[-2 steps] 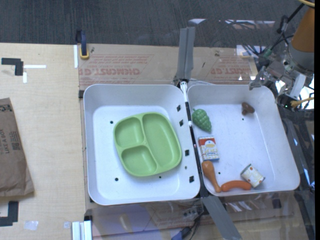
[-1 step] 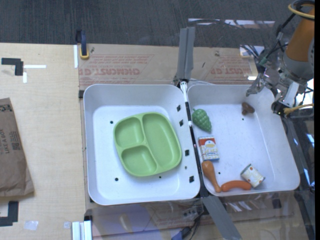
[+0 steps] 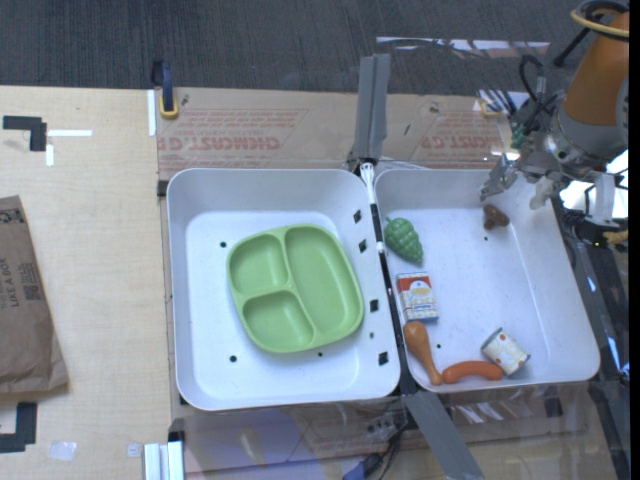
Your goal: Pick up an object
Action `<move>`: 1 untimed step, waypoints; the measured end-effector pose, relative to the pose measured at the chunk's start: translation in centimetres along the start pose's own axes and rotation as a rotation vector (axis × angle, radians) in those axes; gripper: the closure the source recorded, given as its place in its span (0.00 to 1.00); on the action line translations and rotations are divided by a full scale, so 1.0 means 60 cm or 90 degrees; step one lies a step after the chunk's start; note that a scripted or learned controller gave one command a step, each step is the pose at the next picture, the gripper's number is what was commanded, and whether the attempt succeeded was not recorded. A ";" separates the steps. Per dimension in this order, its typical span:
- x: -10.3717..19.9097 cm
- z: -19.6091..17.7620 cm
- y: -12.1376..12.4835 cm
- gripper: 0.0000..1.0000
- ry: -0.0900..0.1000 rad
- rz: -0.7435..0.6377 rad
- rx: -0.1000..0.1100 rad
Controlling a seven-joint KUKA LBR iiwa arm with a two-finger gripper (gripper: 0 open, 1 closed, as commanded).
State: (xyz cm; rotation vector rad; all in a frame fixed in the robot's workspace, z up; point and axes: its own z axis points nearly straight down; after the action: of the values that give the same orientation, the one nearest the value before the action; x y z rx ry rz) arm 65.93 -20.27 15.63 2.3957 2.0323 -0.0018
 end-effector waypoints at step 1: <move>-0.008 0.105 0.006 0.00 0.007 -0.007 0.000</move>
State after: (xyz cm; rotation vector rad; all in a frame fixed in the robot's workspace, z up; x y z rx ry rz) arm 66.21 -20.82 9.31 2.3899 2.0493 0.0119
